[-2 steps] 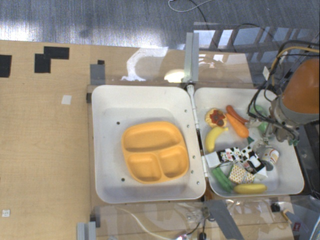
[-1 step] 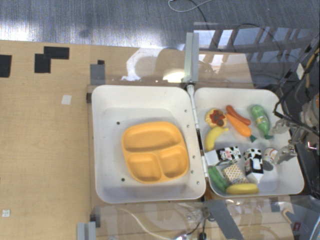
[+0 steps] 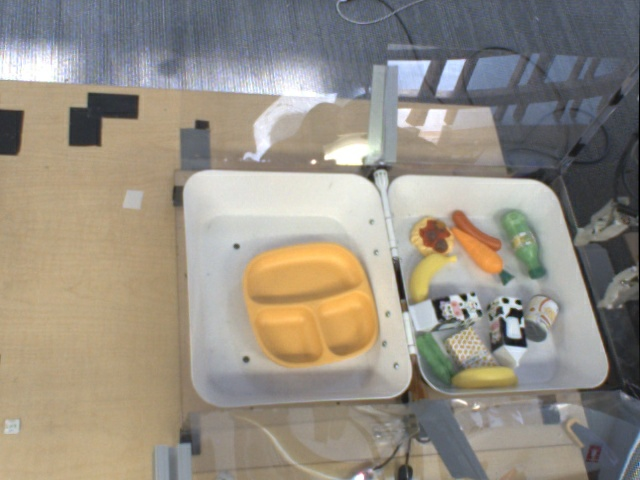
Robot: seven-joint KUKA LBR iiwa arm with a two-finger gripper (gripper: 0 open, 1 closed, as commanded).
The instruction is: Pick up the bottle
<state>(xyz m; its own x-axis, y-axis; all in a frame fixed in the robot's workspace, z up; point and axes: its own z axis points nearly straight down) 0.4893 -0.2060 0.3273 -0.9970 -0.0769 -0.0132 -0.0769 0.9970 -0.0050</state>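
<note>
The green bottle (image 3: pixel 522 241) lies on its side in the upper right part of the right bin (image 3: pixel 570 208), its cap end pointing toward the front. It has a pale label near its far end. An orange carrot (image 3: pixel 482 255) lies just to its left, apart from it. A small round can (image 3: pixel 542 313) sits just in front of the bottle's cap end.
The right bin also holds a red sausage (image 3: pixel 475 230), a small pizza (image 3: pixel 433 235), two bananas (image 3: pixel 430 275), cow-patterned cartons (image 3: pixel 508 320) and a green vegetable (image 3: pixel 433 353). An orange divided tray (image 3: pixel 310 303) lies in the left bin (image 3: pixel 210 268). A metal post (image 3: pixel 383 118) stands behind the bins.
</note>
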